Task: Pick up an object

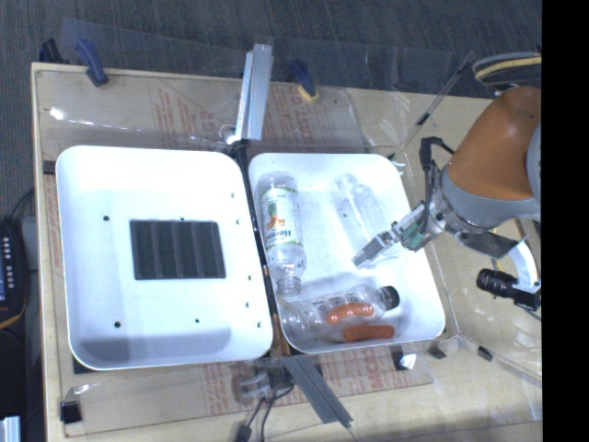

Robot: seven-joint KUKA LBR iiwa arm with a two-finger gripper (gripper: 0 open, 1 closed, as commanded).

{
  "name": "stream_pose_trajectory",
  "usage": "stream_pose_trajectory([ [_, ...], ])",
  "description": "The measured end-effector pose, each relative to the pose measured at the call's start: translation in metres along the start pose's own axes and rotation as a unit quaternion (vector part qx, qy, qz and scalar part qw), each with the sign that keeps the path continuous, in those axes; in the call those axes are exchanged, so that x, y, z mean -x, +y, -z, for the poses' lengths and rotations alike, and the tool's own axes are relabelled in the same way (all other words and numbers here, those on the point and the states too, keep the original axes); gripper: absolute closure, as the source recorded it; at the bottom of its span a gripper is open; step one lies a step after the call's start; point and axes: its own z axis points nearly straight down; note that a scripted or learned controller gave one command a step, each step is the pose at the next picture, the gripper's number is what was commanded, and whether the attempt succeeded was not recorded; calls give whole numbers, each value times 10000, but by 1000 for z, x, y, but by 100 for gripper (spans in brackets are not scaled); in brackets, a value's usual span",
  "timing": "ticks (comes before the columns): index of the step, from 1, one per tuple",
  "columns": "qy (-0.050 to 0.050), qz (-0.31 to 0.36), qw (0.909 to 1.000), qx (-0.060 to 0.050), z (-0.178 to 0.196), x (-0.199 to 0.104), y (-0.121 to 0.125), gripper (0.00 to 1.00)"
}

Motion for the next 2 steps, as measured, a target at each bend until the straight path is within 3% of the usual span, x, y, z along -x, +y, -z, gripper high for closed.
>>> stream_pose_trajectory([
  [1,-15,14,10000,9,0,-38,43,0],
  [2,4,-178,9998,-3,-96,-46,59,0],
])
